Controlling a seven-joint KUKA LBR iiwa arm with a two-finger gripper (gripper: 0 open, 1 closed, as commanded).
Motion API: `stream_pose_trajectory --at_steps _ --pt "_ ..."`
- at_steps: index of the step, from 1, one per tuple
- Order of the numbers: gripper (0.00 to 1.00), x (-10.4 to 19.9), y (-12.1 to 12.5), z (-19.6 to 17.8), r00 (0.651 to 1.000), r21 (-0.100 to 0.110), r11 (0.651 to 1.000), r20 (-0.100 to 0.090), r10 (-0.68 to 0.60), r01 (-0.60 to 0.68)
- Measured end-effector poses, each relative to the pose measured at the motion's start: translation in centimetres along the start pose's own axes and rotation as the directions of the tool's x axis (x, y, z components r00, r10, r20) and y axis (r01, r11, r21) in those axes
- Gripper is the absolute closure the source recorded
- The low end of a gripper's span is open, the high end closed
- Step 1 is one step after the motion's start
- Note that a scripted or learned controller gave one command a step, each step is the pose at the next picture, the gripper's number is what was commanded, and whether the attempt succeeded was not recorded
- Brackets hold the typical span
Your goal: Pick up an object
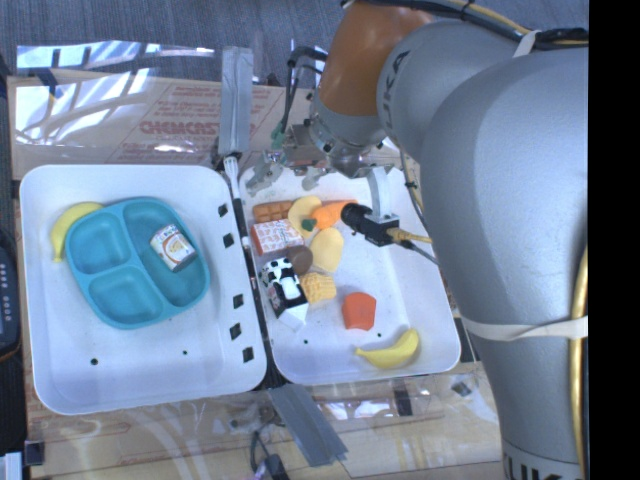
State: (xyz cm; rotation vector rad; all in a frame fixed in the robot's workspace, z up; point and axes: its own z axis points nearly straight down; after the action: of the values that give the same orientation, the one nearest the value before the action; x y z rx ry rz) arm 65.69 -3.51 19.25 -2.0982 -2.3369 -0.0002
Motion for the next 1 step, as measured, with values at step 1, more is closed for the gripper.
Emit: stream_pose_trajectory --at_steps 1 --pt "0.0 7.24 -4.39 0.13 0.995 0.004 0.995 0.0 0.103 -0.103"
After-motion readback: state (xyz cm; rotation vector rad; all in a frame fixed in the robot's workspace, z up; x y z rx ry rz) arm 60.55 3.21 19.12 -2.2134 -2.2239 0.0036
